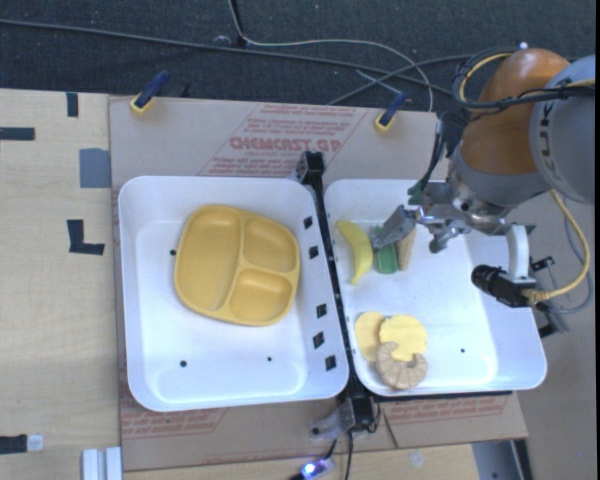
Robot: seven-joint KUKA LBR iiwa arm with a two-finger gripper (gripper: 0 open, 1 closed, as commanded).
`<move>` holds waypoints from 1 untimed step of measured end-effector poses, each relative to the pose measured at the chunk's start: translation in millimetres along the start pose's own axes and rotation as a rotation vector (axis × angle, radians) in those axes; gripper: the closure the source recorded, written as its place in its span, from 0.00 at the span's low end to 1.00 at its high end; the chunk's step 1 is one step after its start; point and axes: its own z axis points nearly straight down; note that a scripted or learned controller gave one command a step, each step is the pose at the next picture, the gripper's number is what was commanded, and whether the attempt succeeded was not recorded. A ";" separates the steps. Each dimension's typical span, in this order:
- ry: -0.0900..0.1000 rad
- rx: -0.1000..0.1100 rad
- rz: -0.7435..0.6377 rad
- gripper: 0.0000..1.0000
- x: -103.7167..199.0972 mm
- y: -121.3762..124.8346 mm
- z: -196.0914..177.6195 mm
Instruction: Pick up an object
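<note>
Your arm (pixel 570 128): grey housing with a rounded orange band (pixel 510 108) above the wrist. A yellow cable (pixel 577 238) loops along its side. Behind the grey metal fingers (pixel 392 233) you see a black cylindrical fitting (pixel 498 285) on a white bracket (pixel 520 248).

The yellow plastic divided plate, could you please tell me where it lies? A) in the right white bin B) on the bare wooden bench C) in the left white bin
C: the yellow plastic divided plate lies flat in the left white bin, alone.
</note>
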 end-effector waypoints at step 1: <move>-0.001 -0.014 -0.003 0.00 0.2 2.8 -7.7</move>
